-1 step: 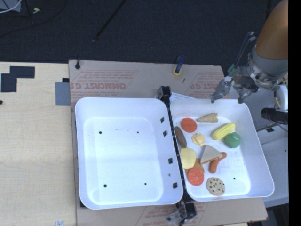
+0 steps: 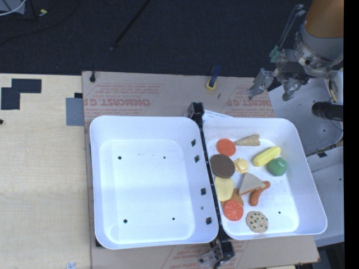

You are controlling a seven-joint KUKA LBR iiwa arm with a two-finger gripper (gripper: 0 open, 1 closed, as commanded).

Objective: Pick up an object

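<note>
The right bin (image 2: 305,167) holds several toy foods: a red disc (image 2: 226,147), a tan pastry (image 2: 247,140), a yellow corn cob (image 2: 266,156), a green ball (image 2: 276,166), a brown disc (image 2: 222,165), a grey wedge (image 2: 251,181), a sausage (image 2: 259,193), an orange slice (image 2: 233,209) and a chocolate-chip cookie (image 2: 257,221). My gripper (image 2: 275,89) hangs above the cardboard behind that bin's far edge. It is open, its two fingers are spread, and nothing is between them.
The left bin (image 2: 98,167) lies beside the right one, joined by a black divider (image 2: 205,172). A blue and yellow clip (image 2: 212,78) stands on the cardboard behind the bins. Wooden bench top stretches to the left.
</note>
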